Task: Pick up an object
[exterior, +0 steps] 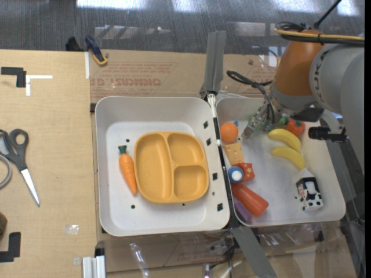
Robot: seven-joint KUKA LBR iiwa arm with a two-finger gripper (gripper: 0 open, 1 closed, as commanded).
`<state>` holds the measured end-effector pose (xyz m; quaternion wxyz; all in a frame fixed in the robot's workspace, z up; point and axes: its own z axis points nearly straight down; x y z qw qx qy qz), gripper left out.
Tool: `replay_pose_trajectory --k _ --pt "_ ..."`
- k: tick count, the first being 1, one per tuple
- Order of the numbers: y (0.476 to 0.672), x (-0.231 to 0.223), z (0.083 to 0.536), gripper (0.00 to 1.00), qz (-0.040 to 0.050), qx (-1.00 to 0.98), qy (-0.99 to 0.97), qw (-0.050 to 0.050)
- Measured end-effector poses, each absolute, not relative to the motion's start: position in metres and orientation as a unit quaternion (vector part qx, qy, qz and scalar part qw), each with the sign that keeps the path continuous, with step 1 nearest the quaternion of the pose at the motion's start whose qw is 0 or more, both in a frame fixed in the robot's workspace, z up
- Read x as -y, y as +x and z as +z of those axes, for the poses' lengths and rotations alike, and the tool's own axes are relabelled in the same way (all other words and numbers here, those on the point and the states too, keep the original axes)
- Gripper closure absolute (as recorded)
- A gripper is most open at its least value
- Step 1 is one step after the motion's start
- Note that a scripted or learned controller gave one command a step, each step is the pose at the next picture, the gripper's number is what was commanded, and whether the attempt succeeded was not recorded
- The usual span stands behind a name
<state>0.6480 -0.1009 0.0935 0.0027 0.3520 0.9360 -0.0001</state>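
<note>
gripper [257,125] is low in the right bin [333,210], near its back wall; can't tell how far it's open or whether it has hold of anything. Candidate picks: banana [285,137] just right of it, second banana [290,156] nearer the camera, orange ball [229,132] to its left. A red item [295,127] sits close beside the first banana. My read on the risks: crowding, so closing may pinch two things or nudge the banana away, and its curved skin can slip out.

A carrot [127,172] lies left of a divided plate [172,167] in the left bin [107,155].
</note>
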Motion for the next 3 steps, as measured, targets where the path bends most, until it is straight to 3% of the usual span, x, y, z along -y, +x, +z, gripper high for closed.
replay_pose_trajectory --k 1,2,3 --pt "0.616 0.051 0.269 1.0 -0.0004 -0.926 0.379 0.002" --pt "0.616 0.122 0.351 1.0 -0.0007 -0.915 0.402 0.002" --pt "0.642 0.205 0.125 1.0 -0.0004 -0.932 0.364 0.002"
